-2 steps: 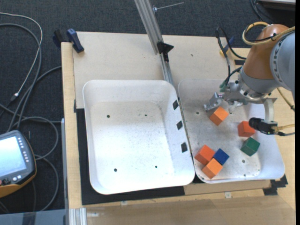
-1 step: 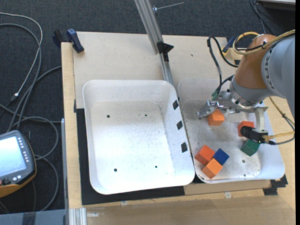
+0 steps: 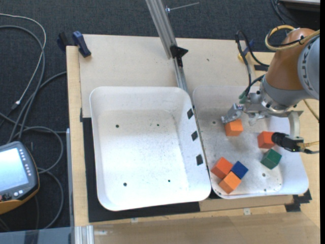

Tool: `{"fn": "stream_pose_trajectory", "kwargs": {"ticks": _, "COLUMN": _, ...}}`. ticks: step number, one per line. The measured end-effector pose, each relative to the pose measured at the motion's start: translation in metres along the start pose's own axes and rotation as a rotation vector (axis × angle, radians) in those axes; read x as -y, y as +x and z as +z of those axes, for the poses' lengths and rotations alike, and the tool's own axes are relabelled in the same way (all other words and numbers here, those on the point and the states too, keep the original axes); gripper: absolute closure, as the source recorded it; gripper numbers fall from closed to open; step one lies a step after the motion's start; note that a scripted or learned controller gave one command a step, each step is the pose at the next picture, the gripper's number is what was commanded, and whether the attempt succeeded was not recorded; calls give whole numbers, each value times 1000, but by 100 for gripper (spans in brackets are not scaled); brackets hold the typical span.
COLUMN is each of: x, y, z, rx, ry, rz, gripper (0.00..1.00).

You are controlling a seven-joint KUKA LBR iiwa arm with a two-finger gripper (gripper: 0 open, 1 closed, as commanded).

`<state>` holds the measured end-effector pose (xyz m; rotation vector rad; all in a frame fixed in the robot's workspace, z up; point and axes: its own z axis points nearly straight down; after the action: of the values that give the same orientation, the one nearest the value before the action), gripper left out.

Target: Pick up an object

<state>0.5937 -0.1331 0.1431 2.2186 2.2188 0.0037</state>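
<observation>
A: Looking for labels first, I am finding no readable writing on the blocks or bins; the screen on the handheld pad (image 3: 12, 174) at the left edge is too washed out to read.

B: Where is the arm (image 3: 292, 70) sitting?

A: It is reaching in from the right over the right bin (image 3: 203, 98). The pincer (image 3: 234, 117) is hovering just above an orange block (image 3: 234, 128), and how wide it is standing I cannot tell; no block is showing between its tips.

B: And the other blocks?

A: A red block (image 3: 265, 140) and a green block (image 3: 271, 159) are lying near the right rim. A red-orange block (image 3: 221, 166), a blue block (image 3: 239, 170) and a lighter orange block (image 3: 230, 181) are crowding together near the front edge.

B: Any open room?

A: The left bin (image 3: 101, 105) is offering a wide bare floor, and the worktop (image 3: 127, 60) behind it is lying open.
</observation>
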Motion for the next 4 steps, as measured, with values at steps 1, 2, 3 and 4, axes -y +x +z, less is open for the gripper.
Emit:
{"fn": "stream_pose_trajectory", "kwargs": {"ticks": 1, "x": -1, "y": 1, "z": -8, "rx": -1, "ry": 0, "rz": -1, "gripper": 100}}
{"fn": "stream_pose_trajectory", "kwargs": {"ticks": 2, "x": 0, "y": 1, "z": -8, "rx": -1, "ry": 1, "rz": -1, "gripper": 0}}
{"fn": "stream_pose_trajectory", "kwargs": {"ticks": 3, "x": 1, "y": 16, "z": 46, "rx": -2, "ry": 11, "rz": -1, "gripper": 0}}
{"fn": "stream_pose_trajectory", "kwargs": {"ticks": 4, "x": -1, "y": 16, "z": 33, "rx": -2, "ry": 5, "rz": -1, "gripper": 100}}
